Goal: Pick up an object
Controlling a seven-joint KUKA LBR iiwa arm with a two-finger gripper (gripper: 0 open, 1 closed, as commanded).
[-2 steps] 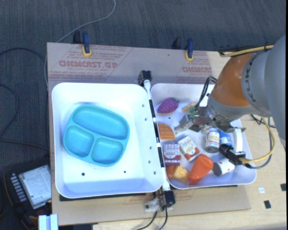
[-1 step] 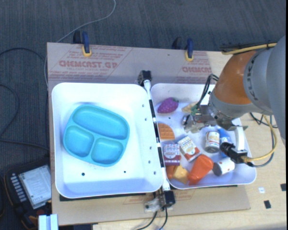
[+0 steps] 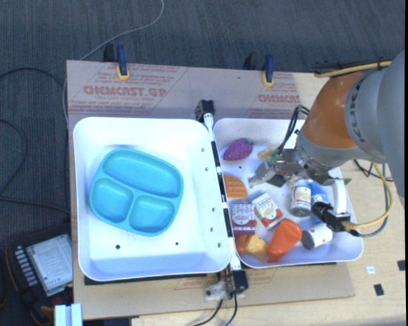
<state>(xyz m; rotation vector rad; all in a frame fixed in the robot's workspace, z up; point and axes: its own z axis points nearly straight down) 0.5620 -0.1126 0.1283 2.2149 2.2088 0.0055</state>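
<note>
The right white bin (image 3: 354, 251) holds a heap of small items. Purple grapes (image 3: 237, 149) lie at its far left corner, with a brown waffle-like piece (image 3: 235, 186) below them. Nearer the front are a red-and-white packet (image 3: 266, 209), a dark red packet (image 3: 243, 216), an orange carrot-like toy (image 3: 283, 238) and a yellow piece (image 3: 253, 244). A small can (image 3: 301, 199) and a white cup (image 3: 318, 236) lie to the right. My gripper (image 3: 270, 167) hangs low over the bin's upper middle, just right of the grapes and above the packets. Nothing visibly sits in it.
The left white bin (image 3: 143, 131) carries a blue divided plate (image 3: 136, 190). A black clamp (image 3: 205, 109) sits at the far end of the wall between the bins. The grey arm with its orange band (image 3: 333, 117) covers the right bin's far right corner. Cables trail along its right side.
</note>
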